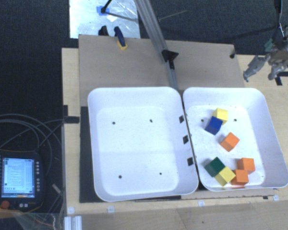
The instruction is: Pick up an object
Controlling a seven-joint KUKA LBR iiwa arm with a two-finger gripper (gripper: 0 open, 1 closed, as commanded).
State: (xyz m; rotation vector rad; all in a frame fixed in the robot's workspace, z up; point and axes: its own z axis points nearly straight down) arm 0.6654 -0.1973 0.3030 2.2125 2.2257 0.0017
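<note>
Several small cubes lie in the right bin (271, 128). A yellow cube (221, 114) touches a blue cube (213, 125) near the bin's back, and an orange cube (229, 141) lies alone in the middle. At the front sit a green cube (214, 166), a second yellow cube (225, 175) and two orange cubes (246, 165) close together. My gripper (264, 74) hangs above the bench beyond the right bin's far right corner, well away from the cubes. It is open, with nothing between its spread fingers.
The left bin (93, 128) sits beside the right one, joined by black clips (186, 139). A slanted metal pole (153, 28) crosses the brown board behind the bins. A teach pendant (14, 178) with cables lies at the lower left, off the bench.
</note>
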